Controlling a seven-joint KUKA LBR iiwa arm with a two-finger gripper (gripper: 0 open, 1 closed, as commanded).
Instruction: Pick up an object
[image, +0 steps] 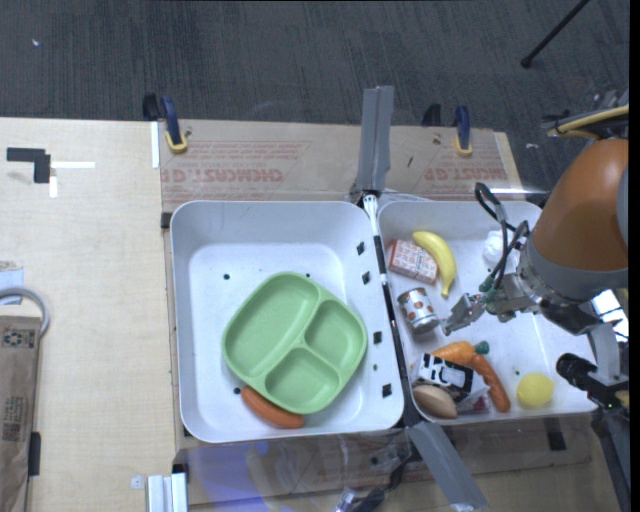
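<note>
My gripper (463, 313) hangs over the middle of the right bin (520, 212), reaching in from the right. It sits just right of a small metal can (418, 309) and just above a carrot (478, 364). I see nothing held in it. A banana (438, 258) and a reddish box (412, 260) lie further back. A black-and-white packet (446, 374), a brown rounded item (436, 401) and a yellow ball (535, 389) lie along the front. A white object (493, 244) is partly hidden behind the wrist.
The left bin (200, 300) holds a green divided plate (294, 342), with an orange sausage (270, 410) poking out from under its front edge. A metal divider (375, 150) runs between the bins. Clamps hold a cardboard sheet (260, 160) at the back.
</note>
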